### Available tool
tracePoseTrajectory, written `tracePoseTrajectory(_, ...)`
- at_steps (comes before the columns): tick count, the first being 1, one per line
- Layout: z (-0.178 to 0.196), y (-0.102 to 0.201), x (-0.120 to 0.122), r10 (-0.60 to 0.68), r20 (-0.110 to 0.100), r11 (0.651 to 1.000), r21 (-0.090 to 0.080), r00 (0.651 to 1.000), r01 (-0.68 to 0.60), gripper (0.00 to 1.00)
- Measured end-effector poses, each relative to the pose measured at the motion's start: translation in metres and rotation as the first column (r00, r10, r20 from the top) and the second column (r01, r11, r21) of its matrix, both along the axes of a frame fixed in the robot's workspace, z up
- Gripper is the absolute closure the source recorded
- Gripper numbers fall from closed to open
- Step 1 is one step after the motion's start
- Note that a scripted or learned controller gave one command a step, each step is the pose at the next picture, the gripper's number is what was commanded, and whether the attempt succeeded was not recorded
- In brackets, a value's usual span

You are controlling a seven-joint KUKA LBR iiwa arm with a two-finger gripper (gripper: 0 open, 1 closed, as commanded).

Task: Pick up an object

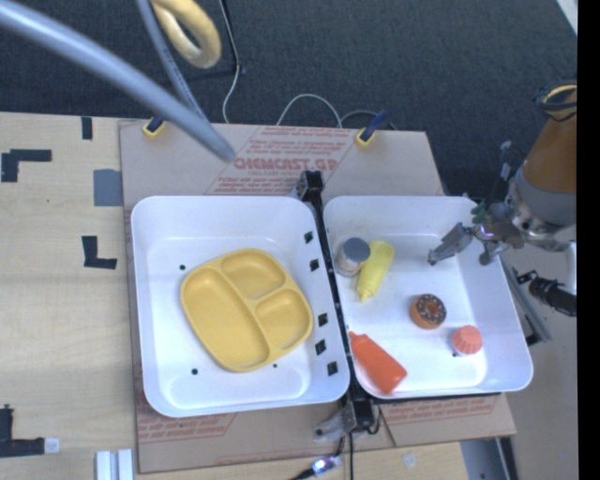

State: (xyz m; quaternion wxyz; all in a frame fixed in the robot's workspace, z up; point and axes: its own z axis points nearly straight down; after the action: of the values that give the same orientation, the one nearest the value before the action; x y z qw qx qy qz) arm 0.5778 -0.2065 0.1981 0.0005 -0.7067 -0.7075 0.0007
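The right bin (487, 370) holds a yellow bottle-shaped toy (375, 269), a small grey round can (353, 253), a brown doughnut (428, 310), a small pink-orange cupcake-like piece (466, 340) and an orange-red bottle (378, 362) at the front left corner. My gripper (461, 253) hovers over the bin's back right part, fingers spread open with nothing between them. It is up and to the right of the doughnut, apart from every object. A yellow divided plate (246, 307) lies in the left bin (155, 281).
Both bins rest on a cardboard sheet (281, 159). Black clips (319, 272) line the wall shared by the bins. A grey pole (112, 66) crosses the top left, with a yellow loop (187, 28) and thin cables behind the bins.
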Motion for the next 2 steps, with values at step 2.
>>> tracePoseTrajectory(2,-0.109,0.003,-0.002,0.002,-0.003,1.000,0.000,1.000,-0.002,0.00)
